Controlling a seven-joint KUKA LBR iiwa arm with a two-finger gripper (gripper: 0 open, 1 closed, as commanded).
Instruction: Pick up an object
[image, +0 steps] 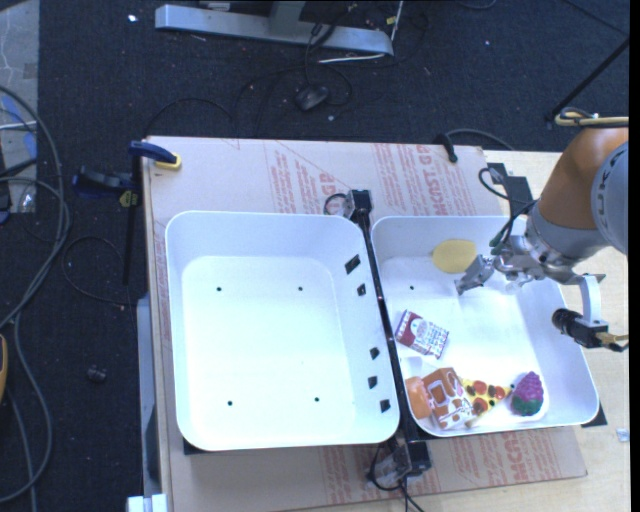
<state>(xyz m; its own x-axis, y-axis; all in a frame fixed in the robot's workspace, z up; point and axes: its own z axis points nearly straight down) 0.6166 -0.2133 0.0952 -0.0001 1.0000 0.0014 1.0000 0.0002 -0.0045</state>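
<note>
Hovering over the upper part of the right bin (560, 400), my gripper (478, 277) sits at right of frame, fingers apparently spread with nothing between them (small in view, so a judgement). Yellow disc (454, 255) lies just up-left of the fingertips, nearest candidate. Small red-and-white carton (421, 334) lies down-left, long axis slanting toward lower right. Orange-white box (445, 397), small colourful toy pieces (484, 392) and purple grape cluster (527, 392) crowd the bin's lower edge, well away. Left bin (200, 240) beside.
</note>
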